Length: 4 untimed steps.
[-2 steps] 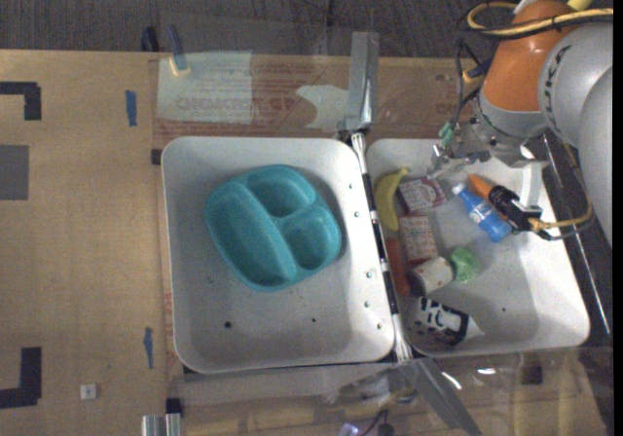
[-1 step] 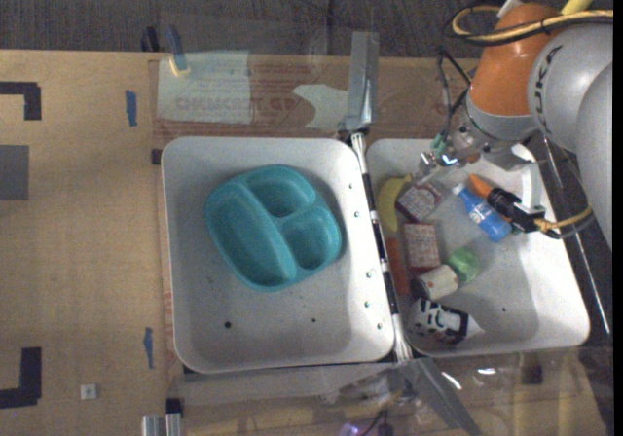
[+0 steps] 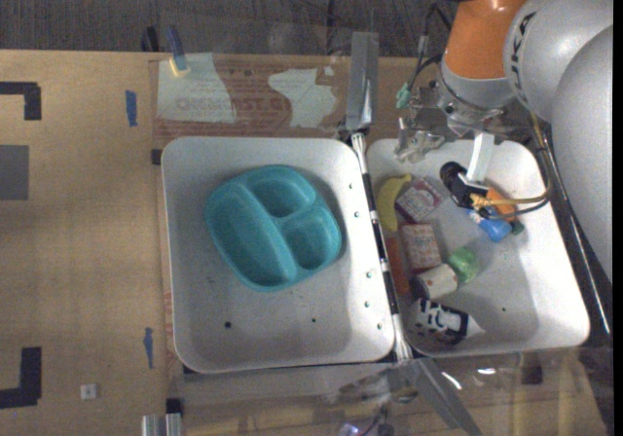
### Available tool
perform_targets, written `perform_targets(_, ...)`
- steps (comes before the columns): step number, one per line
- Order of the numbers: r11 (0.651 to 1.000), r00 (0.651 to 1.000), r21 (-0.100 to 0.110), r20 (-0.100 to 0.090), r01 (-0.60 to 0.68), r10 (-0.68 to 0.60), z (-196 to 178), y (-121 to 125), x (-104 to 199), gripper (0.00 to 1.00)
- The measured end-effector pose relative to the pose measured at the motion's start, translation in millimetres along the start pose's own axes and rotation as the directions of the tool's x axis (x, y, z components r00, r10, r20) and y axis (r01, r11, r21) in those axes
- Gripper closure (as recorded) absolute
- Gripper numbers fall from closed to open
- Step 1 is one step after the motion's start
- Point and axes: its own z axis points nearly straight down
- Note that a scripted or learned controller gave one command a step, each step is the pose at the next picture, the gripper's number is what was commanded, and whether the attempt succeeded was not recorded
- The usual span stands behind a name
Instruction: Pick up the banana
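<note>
Two bins: left bin (image 3: pixel 185 327) holds a teal tray (image 3: pixel 274 225); right bin (image 3: pixel 545 308) holds the clutter.
Banana: the banana (image 3: pixel 389 199) lies at the right bin's left wall, partly under a red packet (image 3: pixel 419 200).
Gripper: the gripper (image 3: pixel 421 140) hangs over the right bin's far-left corner, just beyond the banana, apart from it.
Jaws: too small and blurred to tell whether spread or pressed together; nothing visibly pinched.
Neighbours: pink box (image 3: pixel 421 246), green piece (image 3: pixel 464 262), blue piece (image 3: pixel 494 228), black-and-white item (image 3: pixel 443 319).
Risk: the wall crowds the banana, so a finger may strike the rim or land on the packet, nudging the fruit aside or lifting the wrong thing.
</note>
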Motion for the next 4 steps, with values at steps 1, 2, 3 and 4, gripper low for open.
perform_targets(1,0.995,0.995,-0.001,0.001,-0.104,0.104,-238,4,-63,1.00)
perform_targets(2,0.998,0.998,0.004,-0.001,0.069,-0.069,-120,-4,56,1.00)
perform_targets(3,0.966,0.966,0.008,0.001,-0.257,0.257,2,-84,81,1.00)
perform_targets(4,0.922,0.922,0.002,0.001,-0.387,0.387,-107,-37,25,1.00)
